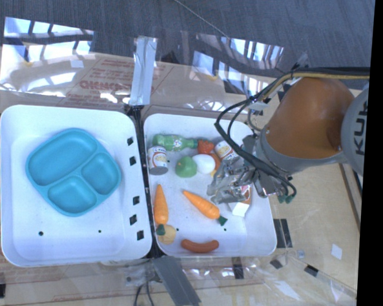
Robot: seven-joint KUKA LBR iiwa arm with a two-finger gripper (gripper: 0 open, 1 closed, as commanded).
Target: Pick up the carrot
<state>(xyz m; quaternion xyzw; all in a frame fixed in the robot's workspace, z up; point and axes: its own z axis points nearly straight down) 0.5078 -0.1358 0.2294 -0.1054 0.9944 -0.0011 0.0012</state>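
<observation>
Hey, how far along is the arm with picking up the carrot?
Done: the gripper is already over the right bin, close beside the carrot. In hand: nothing visibly. The carrot lies on the bin floor. Left: closing on it and lifting.

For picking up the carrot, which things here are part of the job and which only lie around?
Part of the job:
carrot
gripper
right bin

Only lying around:
blue divided plate
green bottle
small can
green ball
white egg
sausage
orange corn-like piece
</observation>
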